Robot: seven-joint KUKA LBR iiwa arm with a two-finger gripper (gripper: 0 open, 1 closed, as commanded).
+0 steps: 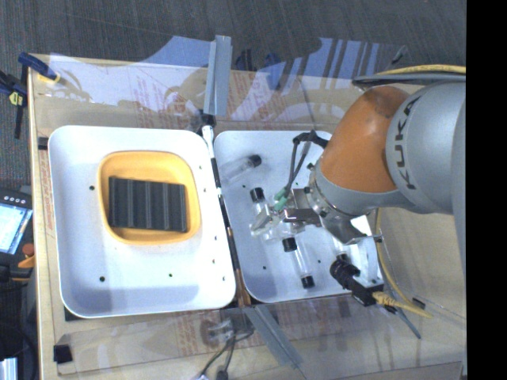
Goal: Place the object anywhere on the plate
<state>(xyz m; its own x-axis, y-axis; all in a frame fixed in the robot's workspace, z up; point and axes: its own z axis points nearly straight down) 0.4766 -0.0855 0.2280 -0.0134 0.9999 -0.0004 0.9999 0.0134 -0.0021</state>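
The pincer [273, 216] is seen low over the right bin [238, 153], at the middle of the frame, at the end of the grey and orange arm [380, 153] that comes in from the right. Whether it is spread or pressed together cannot be told, because its tip is mixed with clear plastic and a green part. Several small vials with dark caps are scattered on the floor of this bin: one vial [242, 165] lies up and left of the pincer, one [257, 194] just above it, one [290, 244] just below and right, and one [306, 279] further down. It is judged that the clear piece touching the pincer tip is the object to be taken, but a grasp cannot be confirmed. The plate [150, 165], yellow with a dark ribbed insert, lies in the left bin [79, 275], well apart to the left of the pincer, so the carrying move is expected to go leftwards across the wall between both bins.
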